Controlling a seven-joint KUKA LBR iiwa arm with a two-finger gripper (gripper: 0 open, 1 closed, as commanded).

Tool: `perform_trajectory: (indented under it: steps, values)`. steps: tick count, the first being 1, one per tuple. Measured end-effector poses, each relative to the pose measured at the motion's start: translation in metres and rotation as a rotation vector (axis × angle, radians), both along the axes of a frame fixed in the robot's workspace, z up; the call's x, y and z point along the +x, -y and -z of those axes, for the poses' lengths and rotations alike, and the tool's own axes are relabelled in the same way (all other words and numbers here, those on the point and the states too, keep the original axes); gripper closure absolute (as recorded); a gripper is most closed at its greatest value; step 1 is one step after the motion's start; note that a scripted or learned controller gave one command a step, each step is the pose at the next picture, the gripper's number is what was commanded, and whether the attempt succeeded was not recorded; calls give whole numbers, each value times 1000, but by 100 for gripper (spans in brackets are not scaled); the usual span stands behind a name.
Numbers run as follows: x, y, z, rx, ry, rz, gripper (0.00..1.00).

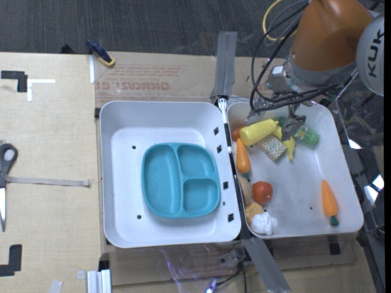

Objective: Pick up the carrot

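Cardboard and pale wood covered the bench (pixel 49 139) under my feed, with scissors (pixel 5 176) lying at its left edge and the two white bins side by side in the middle. In the left bin (pixel 116 224) sat a blue divided plate (pixel 181 179), three compartments, nothing in them. The right bin (pixel 342 163) held the clutter: the carrot (pixel 329 201) lay near the right wall toward the front, apart from everything else, its long axis running almost front to back, green stem end toward the near rim and orange tip pointing away toward the arm. A second orange piece (pixel 243 157) lay against the left wall, which I took for another carrot-like toy. Near it I saw a tomato (pixel 263 191), a white lump (pixel 264 224) in the front corner, a corn cob (pixel 259 130), a waffle-textured block (pixel 273 147) and something green (pixel 309 138). My gripper (pixel 294 127) hung over the back of that bin among the corn and green piece, well apart from the carrot. From this angle I could not tell how its claw was set.
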State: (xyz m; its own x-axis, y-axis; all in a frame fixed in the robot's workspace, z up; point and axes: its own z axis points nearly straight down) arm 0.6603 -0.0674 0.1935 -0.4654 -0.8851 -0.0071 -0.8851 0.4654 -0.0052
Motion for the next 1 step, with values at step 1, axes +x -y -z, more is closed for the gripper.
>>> perform_trajectory:
  steps: [1]
  values:
    - [-35, -32, 1, -1, -5, -7, 0]
